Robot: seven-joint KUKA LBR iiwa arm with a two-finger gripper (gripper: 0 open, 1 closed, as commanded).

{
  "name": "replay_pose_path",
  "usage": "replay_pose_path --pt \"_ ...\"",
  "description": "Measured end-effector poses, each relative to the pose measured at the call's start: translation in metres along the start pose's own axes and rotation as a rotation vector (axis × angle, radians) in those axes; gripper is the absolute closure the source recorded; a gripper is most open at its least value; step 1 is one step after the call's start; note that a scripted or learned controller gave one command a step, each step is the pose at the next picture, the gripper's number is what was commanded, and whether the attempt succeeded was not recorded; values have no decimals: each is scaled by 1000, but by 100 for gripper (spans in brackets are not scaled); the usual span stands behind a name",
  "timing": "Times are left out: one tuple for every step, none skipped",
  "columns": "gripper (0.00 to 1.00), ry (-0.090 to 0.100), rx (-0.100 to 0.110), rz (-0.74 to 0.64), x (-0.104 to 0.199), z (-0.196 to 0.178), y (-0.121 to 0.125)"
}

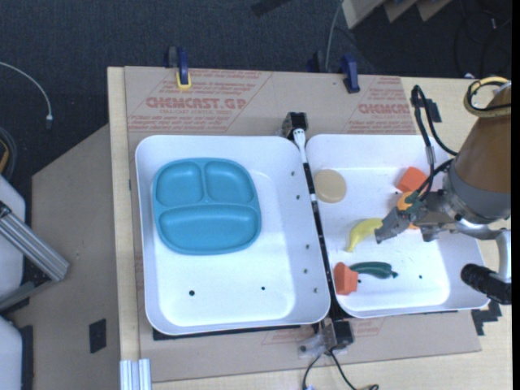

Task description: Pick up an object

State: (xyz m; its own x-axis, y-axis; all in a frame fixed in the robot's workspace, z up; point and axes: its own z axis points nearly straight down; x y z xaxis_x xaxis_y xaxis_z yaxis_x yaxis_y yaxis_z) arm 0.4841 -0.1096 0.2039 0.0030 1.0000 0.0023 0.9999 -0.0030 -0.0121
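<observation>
The right bin holds several small objects. A yellow banana lies near its middle. A beige round disc sits toward the bin's back left. An orange block is at the back right. At the front left are an orange-red piece and, just right of it, a dark green item. My gripper hangs low over the right bin, just right of the banana and in front of the orange block. Nothing is visibly held in it.
The left bin bears a blue divided plate in its back half. A black divider rail runs between the bins. The grey arm with its orange band covers the right bin's right side. Cables hang near it.
</observation>
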Motion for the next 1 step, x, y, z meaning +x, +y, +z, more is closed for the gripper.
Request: replay_pose_path --pt "0 -2 -11 -3 0 -5 3"
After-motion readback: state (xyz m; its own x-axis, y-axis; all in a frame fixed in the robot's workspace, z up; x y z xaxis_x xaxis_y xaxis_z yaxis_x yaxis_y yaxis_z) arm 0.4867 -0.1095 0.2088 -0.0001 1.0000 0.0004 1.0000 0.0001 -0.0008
